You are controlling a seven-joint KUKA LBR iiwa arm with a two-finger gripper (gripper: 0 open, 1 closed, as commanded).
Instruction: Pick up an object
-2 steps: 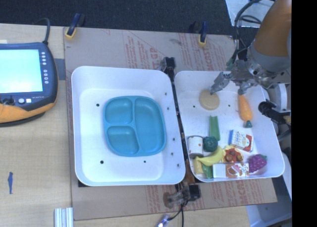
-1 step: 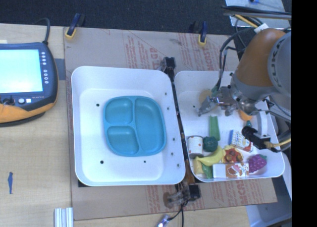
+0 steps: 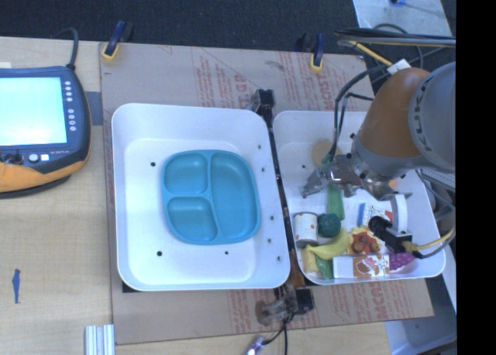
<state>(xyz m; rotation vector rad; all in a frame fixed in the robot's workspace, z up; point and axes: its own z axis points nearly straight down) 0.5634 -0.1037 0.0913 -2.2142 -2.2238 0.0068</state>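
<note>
A green stick-shaped object (image 3: 334, 201) stands directly beneath the hand (image 3: 332, 179), in the right bin (image 3: 294, 140); whether the hand grips it cannot be told. Just below it lie a dark green ball (image 3: 328, 225), a yellow banana (image 3: 329, 249) and a small can (image 3: 305, 228). Far left of the hand, the left bin (image 3: 132, 191) holds a blue plate (image 3: 211, 196) with 3 compartments.

Divided plate (image 3: 210, 197) in left bin (image 3: 128, 191), clutter in right bin (image 3: 298, 132), tablet (image 3: 39, 125) far left

No legible text or labels
</note>
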